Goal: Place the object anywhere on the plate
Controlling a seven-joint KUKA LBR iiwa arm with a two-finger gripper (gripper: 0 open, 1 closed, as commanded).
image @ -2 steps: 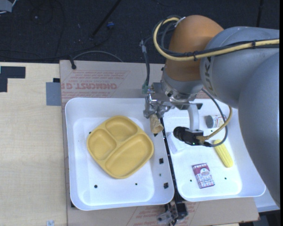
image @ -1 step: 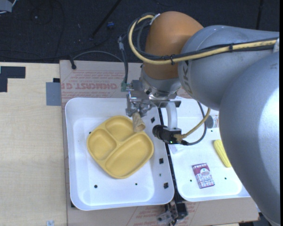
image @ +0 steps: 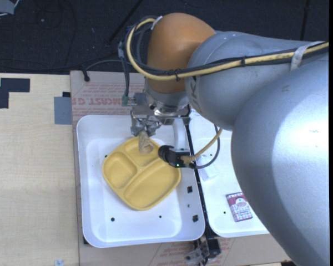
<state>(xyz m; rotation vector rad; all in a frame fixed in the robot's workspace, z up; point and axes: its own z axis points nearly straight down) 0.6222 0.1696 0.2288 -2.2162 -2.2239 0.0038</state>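
A yellow divided plate [image: 141,175] lies tilted in the left white bin [image: 94,204]. My gripper [image: 146,131] hangs over the plate's far rim, its fingers pointing down. A small tan object [image: 146,144] sticks out from between the fingertips, just above or touching the plate's upper edge. The gripper is shut on it. The grey arm and its orange band cover the far side of both bins.
A small red and white packet [image: 240,206] lies in the right bin [image: 222,226]. A black cable end with a green light [image: 172,155] hangs beside the plate's right rim. The divider between the bins [image: 197,198] runs just right of the plate.
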